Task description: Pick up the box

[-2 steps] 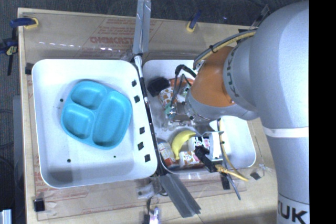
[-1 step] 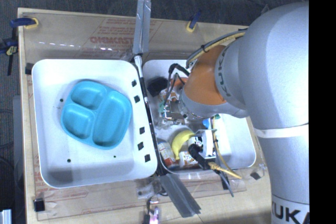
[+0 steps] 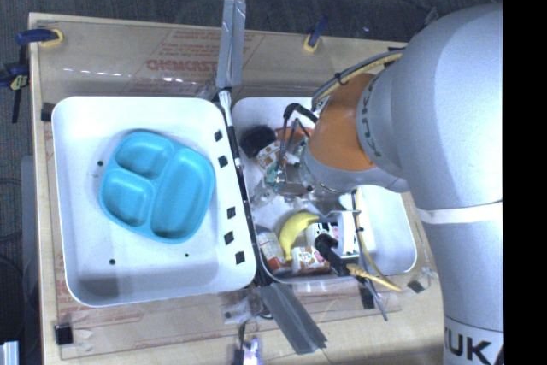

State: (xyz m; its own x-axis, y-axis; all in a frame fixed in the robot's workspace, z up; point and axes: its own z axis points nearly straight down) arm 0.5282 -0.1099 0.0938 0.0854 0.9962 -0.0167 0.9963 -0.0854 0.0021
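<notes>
My gripper (image 3: 280,177) reaches down into the right bin (image 3: 395,228), near its left wall, with the grey and orange wrist covering most of it. A small white and orange box (image 3: 268,155) lies just above and left of the gripper, partly hidden by it. A second brown and red box (image 3: 308,260) rests at the bin's near edge. I see nothing held.
A yellow banana (image 3: 295,228) lies below the gripper, with a small carton (image 3: 269,247) to its left. A black object (image 3: 255,137) sits in the right bin's far left corner. The left bin (image 3: 77,184) holds a blue divided plate (image 3: 158,185).
</notes>
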